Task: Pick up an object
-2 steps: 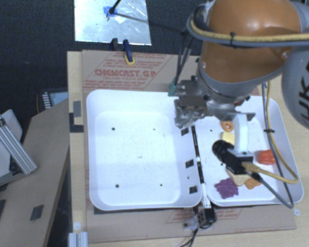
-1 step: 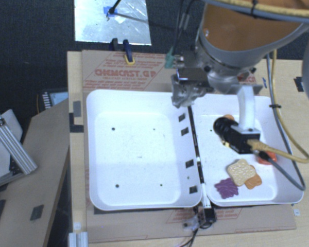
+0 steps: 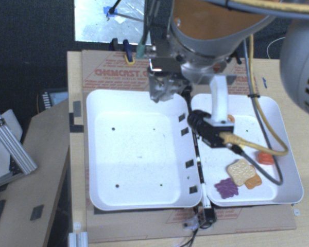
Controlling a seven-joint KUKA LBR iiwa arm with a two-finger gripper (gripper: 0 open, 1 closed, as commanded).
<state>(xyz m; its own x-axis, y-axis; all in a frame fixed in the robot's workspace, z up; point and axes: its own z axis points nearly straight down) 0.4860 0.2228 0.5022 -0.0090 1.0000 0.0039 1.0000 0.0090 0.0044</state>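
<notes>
A tan, square, cracker-like piece (image 3: 240, 171) is seen lying flat near the near right corner of the right white bin (image 3: 278, 118). A small orange block (image 3: 253, 182) touches its near right edge. A purple, grape-like cluster (image 3: 226, 188) lies just left of them, and a red-orange piece (image 3: 265, 158) lies farther right.

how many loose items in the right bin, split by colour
In the right bin, near its front:
purple: 1, the purple cluster piece
tan: 1, the cracker-like square
orange: 1, the orange piece tucked against the cracker
red-orange: 1, the red-orange piece by the yellow cable
total: 4
</notes>
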